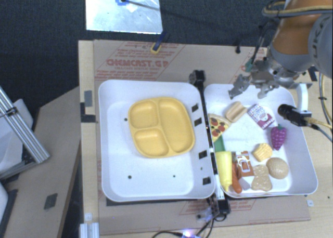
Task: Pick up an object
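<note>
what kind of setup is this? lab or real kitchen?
Likely a robot test lab: two shallow white bins on a cardboard-topped bench, small plastic toy foods, and a grey arm's two-finger gripper above them.

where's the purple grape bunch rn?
In the camera view, the purple grape bunch lies in the right bin, near its right wall, just right of the purple-and-white packet and above the yellow cheese wedge.

one fixed camera looks down at a slant from above the worktop (130, 57), far enough to take in both white bins (112, 143) side by side, the arm (302, 18) entering from the right.
</note>
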Available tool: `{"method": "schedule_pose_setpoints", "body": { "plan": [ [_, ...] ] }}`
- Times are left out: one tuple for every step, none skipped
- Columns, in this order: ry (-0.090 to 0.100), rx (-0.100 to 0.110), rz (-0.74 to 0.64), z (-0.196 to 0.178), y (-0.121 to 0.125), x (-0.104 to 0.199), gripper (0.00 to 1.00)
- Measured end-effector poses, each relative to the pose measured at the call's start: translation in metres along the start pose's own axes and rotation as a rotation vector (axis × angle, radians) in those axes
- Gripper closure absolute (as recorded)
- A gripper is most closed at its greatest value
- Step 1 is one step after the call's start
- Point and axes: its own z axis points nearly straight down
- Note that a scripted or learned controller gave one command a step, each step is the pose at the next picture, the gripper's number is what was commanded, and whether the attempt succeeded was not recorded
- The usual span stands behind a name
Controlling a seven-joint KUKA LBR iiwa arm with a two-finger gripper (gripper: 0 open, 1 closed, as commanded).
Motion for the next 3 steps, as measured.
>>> {"method": "schedule_pose_setpoints", "body": {
  "plan": [
    [-0.001,-0.013,-0.002,-0.008,0.002,0.000,0.00],
    [-0.001,-0.009,0.001,0.045,0.005,-0.010,0.00],
    [-0.001,-0.011,0.001,0.096,0.005,-0.020,0.00]
  ]
}}
